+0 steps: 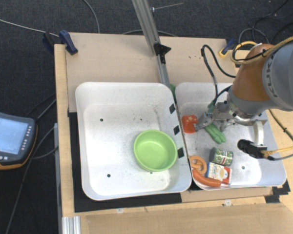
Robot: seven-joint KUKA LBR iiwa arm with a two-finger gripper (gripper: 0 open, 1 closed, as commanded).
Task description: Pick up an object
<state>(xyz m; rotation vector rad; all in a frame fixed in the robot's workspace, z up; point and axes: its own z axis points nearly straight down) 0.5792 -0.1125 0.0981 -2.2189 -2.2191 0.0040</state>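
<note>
Robot arm over rt bin, gripper [208, 126] low among toys.
We can't tell finger state. Green toy [216, 132] just at its 5 o'clock, red piece [189, 124] at 9; green bowl [155, 150] in left bin [95, 99].

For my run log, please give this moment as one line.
arm: over right bin | pincer: beside red object and green object | grasp: unconfirmed | left bin: green bowl

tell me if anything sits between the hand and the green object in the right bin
Nothing visible does. The hand is low in the right bin, right at the upper end of the green object. The red-orange object lies beside it toward the left bin, and the small packages lie nearer the camera, off that line.
</note>
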